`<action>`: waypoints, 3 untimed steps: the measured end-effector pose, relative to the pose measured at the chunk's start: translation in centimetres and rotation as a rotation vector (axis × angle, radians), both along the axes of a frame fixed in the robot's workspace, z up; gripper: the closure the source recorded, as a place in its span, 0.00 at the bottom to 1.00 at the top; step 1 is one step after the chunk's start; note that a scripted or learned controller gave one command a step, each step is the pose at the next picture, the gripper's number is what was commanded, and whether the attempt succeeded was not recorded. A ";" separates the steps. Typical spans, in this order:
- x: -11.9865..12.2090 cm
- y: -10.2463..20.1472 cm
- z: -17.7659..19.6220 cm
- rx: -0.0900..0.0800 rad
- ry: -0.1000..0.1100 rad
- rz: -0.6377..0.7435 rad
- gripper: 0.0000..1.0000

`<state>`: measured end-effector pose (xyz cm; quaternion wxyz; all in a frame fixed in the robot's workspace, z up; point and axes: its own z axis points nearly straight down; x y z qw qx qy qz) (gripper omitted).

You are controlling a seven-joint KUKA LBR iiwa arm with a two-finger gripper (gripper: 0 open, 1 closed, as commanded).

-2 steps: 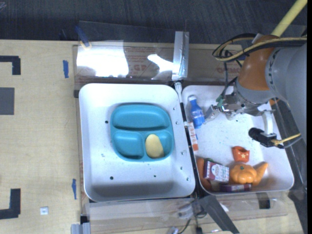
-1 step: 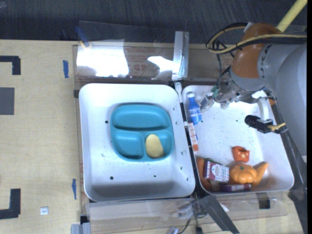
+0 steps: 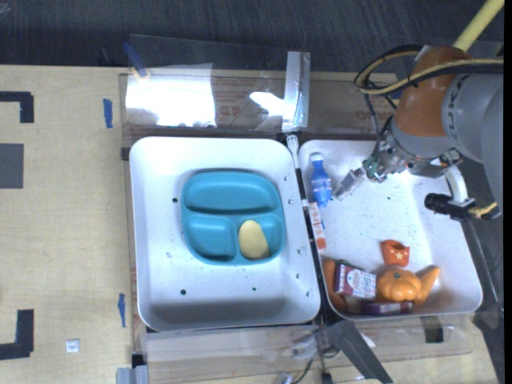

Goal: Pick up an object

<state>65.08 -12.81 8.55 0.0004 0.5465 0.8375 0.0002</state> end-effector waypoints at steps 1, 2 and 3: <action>1.3 2.2 0.0 -0.008 0.008 -0.007 0.00; 1.6 2.4 1.2 -0.006 -0.003 -0.005 1.00; 1.6 2.4 2.1 -0.007 -0.005 -0.005 1.00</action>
